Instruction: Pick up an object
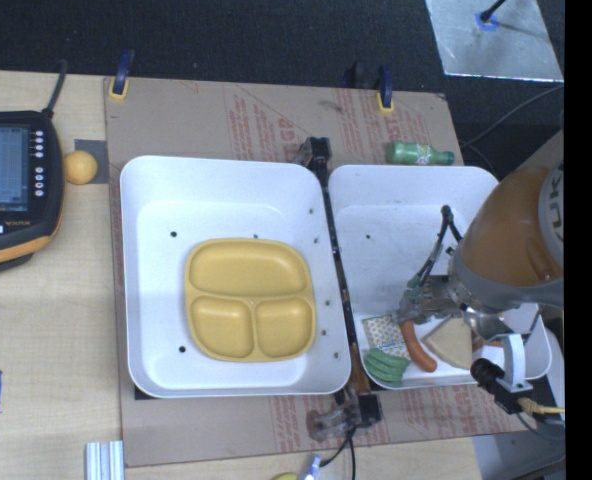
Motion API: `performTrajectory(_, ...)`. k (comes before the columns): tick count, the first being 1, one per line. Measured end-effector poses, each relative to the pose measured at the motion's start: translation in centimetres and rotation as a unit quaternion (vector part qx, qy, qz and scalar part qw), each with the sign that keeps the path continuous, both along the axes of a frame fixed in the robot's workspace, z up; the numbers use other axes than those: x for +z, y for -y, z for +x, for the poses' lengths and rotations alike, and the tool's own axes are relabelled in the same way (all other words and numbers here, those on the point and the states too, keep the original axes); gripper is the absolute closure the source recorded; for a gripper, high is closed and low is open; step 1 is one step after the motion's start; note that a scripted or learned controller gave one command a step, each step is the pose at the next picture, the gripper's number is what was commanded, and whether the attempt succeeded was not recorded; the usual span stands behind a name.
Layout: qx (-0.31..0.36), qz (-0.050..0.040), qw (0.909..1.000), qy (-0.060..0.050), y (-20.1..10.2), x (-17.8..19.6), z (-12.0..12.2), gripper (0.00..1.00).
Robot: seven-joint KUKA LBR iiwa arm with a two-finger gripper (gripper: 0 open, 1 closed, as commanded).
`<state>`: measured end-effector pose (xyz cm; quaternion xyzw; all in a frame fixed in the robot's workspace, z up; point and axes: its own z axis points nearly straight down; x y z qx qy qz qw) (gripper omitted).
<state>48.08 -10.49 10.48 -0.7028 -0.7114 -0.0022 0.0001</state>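
A: Nearest to us, at the front of the right bin [376, 183], we see the small things lying close together: a green piece [384, 365], a red sausage-like piece [418, 346] touching it, a checked packet [382, 330] just behind them and a pale wedge [450, 346] beside the sausage. Which one do we take?

B: We judge the sausage or the wedge to be the best target, because the end effector [428, 298] hangs just above and behind them. Whether it is released or clenched, we cannot tell; the wrist and the cables hide it. Nothing is visibly held.

A: What do we mind for a good pick?

B: The pieces touch each other and lie near the front wall of the bin. We should come down straight and put the grip across the thin side of one piece, so that its neighbours are not pushed. We should also keep away from the bin wall.

A: And farther back?

B: The rest of the right bin floor is bare. The left bin [146, 268] holds a yellow divided tray [250, 298], which we leave alone. Behind the bins, on the table [36, 368], lies a small green bottle [419, 153], out of our way.
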Motion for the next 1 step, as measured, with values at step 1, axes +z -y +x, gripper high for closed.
performTrajectory(1,-0.003,-0.0021,1.0000,-0.002,1.61,0.36,-0.45,1.00)
